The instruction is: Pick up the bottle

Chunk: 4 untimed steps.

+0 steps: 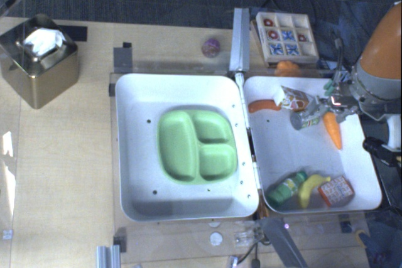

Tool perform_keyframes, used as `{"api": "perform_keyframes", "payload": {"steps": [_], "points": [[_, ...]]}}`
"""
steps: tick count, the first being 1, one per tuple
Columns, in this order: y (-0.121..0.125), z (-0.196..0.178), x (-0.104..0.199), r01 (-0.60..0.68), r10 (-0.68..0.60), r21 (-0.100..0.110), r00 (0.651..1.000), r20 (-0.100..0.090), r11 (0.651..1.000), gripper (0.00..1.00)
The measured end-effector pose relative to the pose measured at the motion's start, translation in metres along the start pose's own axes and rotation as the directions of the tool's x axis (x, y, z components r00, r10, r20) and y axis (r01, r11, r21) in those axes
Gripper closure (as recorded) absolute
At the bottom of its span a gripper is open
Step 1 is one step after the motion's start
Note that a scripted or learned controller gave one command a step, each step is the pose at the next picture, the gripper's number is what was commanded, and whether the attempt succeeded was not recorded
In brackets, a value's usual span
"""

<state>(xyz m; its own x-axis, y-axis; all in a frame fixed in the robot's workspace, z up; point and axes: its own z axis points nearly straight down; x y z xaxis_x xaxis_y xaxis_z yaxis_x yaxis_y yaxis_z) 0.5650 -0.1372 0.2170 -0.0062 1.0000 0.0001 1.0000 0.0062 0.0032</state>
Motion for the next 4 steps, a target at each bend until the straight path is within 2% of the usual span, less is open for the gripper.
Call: {"api": "perform_keyframes", "payload": {"steps": [1, 2, 3, 4], "points": [[-0.048, 0.074, 0.023, 0.209, -0.209, 0.0, 0.978, 0.0, 0.978, 0.0], [-0.076, 0.023, 0.055, -0.026, 0.026, -0.003, 1.0, 0.0, 1.0, 0.0], [-0.076, 0.122, 0.02, 0.155, -0.155, -0.003, 0.988, 0.0, 0.988, 0.0], [-0.074, 0.11, 0.021, 0.157, -0.157, -0.009, 0.988, 0.002, 0.988, 1.0]]}}
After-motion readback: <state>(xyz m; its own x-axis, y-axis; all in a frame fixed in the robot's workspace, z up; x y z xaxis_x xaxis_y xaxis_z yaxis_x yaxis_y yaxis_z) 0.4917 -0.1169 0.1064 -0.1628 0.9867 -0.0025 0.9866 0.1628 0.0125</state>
